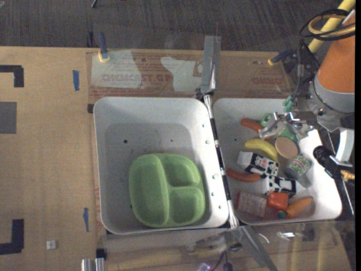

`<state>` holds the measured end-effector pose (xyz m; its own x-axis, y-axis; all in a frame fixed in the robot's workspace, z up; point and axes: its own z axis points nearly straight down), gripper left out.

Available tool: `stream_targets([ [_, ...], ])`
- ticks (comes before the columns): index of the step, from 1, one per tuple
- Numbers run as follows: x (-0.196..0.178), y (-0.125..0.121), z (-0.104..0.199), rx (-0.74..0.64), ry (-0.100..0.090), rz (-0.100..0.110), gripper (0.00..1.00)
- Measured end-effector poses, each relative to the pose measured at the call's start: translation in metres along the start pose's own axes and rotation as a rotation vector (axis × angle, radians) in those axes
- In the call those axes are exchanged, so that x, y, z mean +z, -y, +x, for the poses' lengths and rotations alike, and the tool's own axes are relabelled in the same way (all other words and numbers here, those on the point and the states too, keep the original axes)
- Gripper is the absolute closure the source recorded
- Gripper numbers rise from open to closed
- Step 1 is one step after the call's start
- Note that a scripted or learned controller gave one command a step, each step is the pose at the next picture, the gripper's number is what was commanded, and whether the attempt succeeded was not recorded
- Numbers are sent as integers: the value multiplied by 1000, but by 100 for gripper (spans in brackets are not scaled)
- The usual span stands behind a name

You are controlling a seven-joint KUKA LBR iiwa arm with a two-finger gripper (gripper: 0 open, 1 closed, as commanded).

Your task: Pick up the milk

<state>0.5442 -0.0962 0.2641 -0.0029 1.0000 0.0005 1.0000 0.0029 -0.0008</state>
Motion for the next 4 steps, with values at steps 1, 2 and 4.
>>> stream_targets([
  [1,130,51,4,149,0,1,0],
  [2,121,51,4,151,-1,0,100],
  [4,71,61,101,89,0,0,100],
])
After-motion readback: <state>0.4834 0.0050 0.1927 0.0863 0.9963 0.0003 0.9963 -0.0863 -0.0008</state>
